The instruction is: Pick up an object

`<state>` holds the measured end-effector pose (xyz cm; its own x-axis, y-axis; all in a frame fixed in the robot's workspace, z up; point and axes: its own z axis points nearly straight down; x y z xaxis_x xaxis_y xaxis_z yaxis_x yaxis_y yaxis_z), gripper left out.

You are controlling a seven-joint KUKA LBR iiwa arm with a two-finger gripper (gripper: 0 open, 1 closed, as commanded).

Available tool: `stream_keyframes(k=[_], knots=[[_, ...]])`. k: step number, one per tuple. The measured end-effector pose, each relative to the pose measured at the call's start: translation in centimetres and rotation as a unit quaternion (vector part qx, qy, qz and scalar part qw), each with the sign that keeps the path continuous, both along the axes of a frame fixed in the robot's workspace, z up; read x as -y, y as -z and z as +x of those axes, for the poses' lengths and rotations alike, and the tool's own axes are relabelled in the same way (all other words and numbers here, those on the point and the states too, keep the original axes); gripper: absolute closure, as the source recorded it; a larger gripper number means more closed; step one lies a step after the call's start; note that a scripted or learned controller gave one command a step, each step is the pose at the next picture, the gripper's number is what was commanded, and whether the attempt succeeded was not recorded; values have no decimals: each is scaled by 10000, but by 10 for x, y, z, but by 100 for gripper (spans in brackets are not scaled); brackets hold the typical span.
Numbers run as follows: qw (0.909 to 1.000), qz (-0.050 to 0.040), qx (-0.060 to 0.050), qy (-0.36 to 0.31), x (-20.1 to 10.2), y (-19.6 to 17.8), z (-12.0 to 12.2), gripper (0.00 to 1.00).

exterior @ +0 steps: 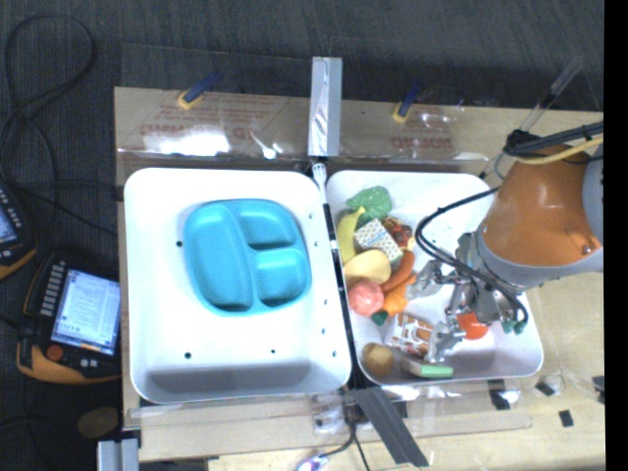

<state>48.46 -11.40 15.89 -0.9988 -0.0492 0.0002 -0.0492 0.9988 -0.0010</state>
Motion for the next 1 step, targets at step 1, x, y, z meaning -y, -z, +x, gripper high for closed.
stream_keyframes(k=[1], knots=[[9973, -16, 189, 709, 9, 45, 69, 0]])
